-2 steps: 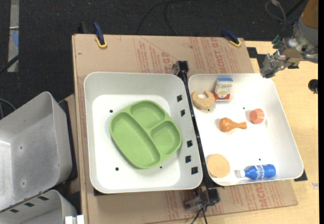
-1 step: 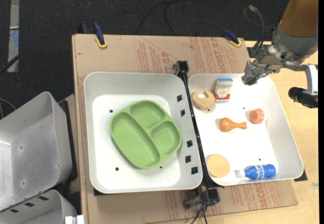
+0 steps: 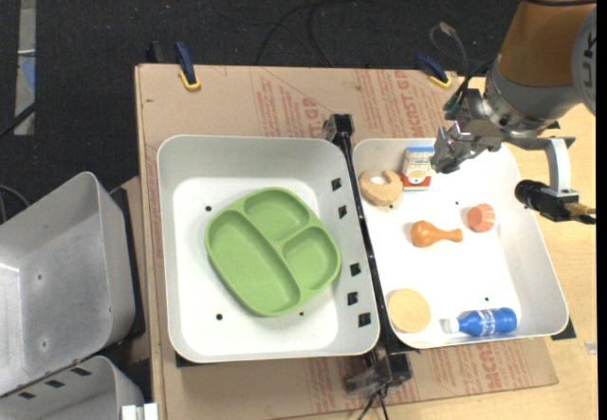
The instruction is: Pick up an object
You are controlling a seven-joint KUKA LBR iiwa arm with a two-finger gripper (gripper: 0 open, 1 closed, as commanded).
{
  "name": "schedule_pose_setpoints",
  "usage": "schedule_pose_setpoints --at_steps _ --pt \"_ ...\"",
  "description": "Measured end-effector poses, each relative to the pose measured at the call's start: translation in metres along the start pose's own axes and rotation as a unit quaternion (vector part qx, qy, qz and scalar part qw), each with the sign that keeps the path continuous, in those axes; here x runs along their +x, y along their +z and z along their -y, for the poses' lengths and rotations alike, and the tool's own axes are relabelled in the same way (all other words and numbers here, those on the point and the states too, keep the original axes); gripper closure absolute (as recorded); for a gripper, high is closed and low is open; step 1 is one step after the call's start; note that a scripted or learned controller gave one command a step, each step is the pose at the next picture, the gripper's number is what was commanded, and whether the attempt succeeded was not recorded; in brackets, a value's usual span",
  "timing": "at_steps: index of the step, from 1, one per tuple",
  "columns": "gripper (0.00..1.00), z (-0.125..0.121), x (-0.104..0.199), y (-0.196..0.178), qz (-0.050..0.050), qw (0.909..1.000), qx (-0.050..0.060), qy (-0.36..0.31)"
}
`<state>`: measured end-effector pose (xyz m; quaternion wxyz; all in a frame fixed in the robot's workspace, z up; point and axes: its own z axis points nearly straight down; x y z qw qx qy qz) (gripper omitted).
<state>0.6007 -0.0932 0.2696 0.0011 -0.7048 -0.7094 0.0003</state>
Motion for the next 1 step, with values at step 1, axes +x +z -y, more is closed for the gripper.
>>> schedule_pose_setpoints --at_steps 1 --pt "1.0 0.0199 0.0521 -0.002 0.0 1.0 0.0 0.0"
